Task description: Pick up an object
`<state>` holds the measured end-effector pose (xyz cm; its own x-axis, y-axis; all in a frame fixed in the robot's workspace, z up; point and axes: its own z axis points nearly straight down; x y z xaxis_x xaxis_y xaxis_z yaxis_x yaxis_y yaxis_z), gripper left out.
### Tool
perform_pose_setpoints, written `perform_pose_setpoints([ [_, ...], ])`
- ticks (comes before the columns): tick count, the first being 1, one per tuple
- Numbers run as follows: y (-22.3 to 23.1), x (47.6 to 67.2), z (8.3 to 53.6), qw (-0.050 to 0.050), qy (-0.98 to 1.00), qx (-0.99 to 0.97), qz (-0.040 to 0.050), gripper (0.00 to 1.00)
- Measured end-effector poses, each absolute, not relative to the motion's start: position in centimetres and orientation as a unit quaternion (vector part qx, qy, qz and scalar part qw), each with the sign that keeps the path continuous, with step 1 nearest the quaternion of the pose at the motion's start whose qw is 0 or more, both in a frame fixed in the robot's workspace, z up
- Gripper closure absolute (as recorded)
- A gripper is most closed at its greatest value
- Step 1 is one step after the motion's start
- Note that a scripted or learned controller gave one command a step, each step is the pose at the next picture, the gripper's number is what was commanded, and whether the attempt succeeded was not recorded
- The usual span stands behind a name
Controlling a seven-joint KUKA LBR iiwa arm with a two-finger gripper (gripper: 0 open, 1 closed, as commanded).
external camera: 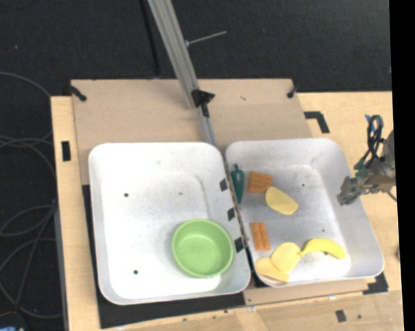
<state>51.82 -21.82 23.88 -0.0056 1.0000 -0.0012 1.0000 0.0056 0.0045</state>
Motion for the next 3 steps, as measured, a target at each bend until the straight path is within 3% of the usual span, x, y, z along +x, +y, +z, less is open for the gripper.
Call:
perform_pose_setpoints([
  [3,-7.2,58.6,22.2,0.000,0.710,0.704,0.0008,1.00],
])
